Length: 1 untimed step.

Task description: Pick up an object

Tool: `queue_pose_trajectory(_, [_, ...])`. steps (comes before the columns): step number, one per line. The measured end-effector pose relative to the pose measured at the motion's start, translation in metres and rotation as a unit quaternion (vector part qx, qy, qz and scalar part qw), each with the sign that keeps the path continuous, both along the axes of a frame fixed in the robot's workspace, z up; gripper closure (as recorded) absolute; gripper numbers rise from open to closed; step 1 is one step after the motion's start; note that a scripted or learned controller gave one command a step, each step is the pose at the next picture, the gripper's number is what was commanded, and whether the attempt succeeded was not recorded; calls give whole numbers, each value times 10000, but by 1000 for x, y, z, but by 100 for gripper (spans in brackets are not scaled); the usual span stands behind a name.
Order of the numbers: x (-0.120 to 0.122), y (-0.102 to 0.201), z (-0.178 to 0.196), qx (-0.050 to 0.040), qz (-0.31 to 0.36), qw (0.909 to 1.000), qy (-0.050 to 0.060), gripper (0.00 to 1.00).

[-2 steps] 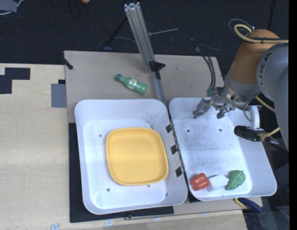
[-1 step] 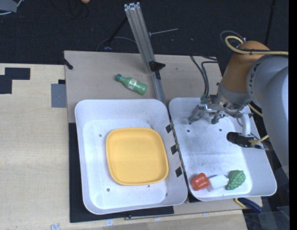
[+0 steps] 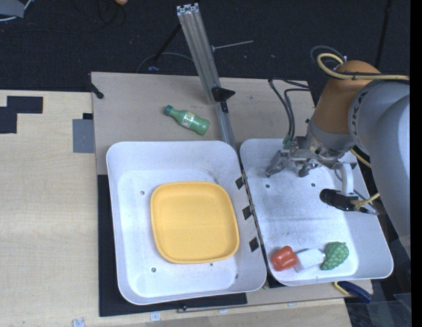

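Over the far half of the right bin (image 3: 299,216): the claw (image 3: 286,171), released, prongs spread and nothing between them, though blurred and partly lost under the grey and orange arm (image 3: 347,107). Arm cut off at the right edge, and covering that bin's far right corner.

Along the right bin's near wall, well apart from the claw: a red toy vegetable (image 3: 284,257), perhaps a pepper, too small to tell; touching it, a white block (image 3: 308,259), hard to make out against the white floor; just beside that, a green bumpy toy (image 3: 335,255), possibly broccoli.

In the left bin (image 3: 122,182): a yellow square plate (image 3: 194,221), flat, roughly centred.

On the surface (image 3: 129,107) beyond the left bin: a green bottle (image 3: 187,120) on its side, label unreadable. Near it, a slanted aluminium rail (image 3: 201,46).
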<state>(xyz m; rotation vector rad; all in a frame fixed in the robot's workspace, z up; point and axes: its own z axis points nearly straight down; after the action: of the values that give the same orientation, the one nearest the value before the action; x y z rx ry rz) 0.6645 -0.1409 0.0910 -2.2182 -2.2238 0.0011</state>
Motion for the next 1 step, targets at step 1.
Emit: queue_pose_trajectory(1, [0,0,11,-2,1,10000,-3,100])
